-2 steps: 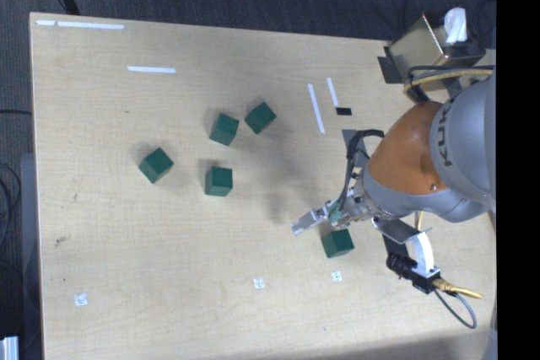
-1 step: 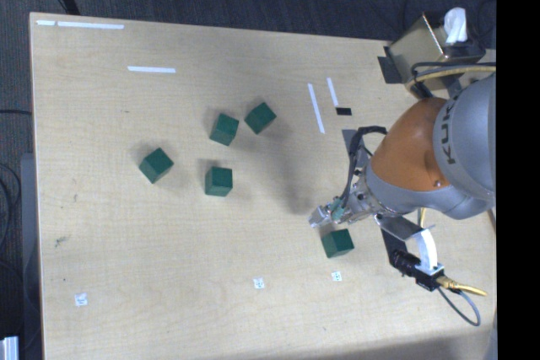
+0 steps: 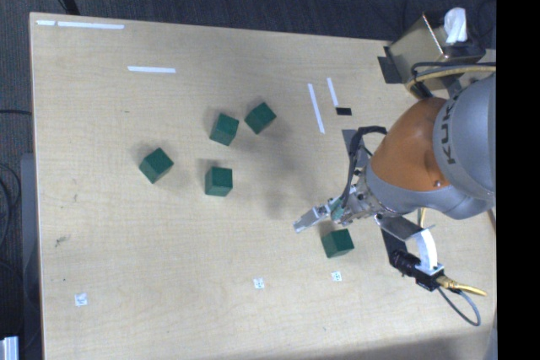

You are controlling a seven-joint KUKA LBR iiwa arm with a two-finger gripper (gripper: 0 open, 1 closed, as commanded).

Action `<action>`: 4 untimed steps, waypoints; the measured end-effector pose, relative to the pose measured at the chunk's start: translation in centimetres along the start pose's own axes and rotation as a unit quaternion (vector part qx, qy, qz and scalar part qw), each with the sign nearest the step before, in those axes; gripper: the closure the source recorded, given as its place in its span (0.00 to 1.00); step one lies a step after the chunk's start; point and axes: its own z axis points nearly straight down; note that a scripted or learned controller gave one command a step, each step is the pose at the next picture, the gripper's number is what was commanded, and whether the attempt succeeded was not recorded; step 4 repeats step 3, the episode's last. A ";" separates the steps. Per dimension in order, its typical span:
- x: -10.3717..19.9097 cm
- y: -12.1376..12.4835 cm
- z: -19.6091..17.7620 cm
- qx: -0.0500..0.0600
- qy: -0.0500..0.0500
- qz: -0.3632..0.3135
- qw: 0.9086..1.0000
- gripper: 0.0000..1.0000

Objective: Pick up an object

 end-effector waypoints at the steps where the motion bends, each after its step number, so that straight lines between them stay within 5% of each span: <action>1: 1.2 0.1 2.0 0.000 -0.001 -0.019 1.000 0.00; 2: 1.2 0.2 1.0 0.000 -0.001 -0.021 1.000 1.00; 3: 1.2 0.2 1.0 0.000 -0.001 -0.022 1.000 0.00; 4: 1.2 0.2 1.0 0.000 -0.001 -0.022 1.000 0.00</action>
